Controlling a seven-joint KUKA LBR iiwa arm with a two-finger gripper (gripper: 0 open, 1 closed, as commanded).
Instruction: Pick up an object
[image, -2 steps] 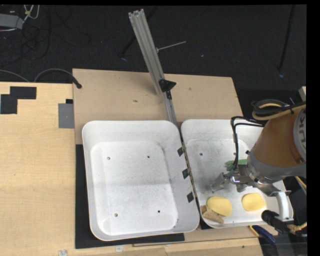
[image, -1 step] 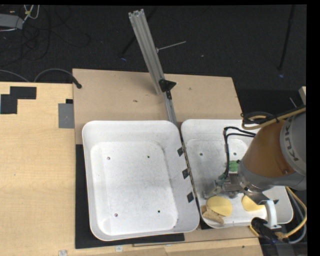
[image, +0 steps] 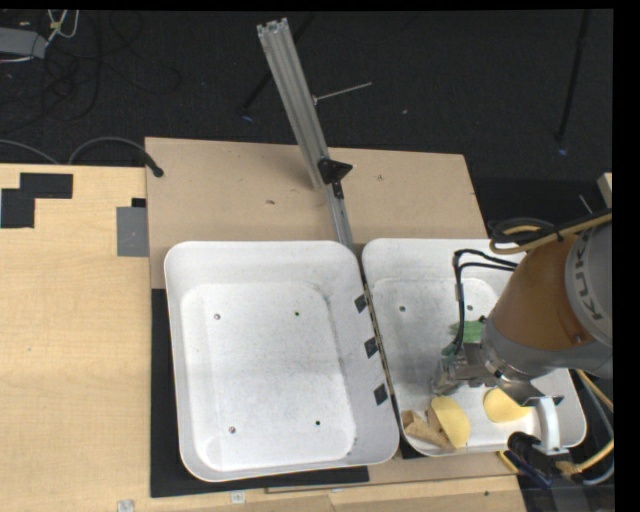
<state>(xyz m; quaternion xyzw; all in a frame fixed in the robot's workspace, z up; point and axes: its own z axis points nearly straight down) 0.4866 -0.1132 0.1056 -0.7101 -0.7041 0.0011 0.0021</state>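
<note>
Our tool (image: 452, 378) is low in the right bin (image: 420, 280) — we'd center over the yellow piece (image: 452, 420) near the bin's front edge.

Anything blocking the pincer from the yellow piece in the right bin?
Nothing visible. The pincer hangs low in the right bin, just above the yellow piece at the near wall. A tan scrap lies beside that piece, to the left, not between them.
</note>
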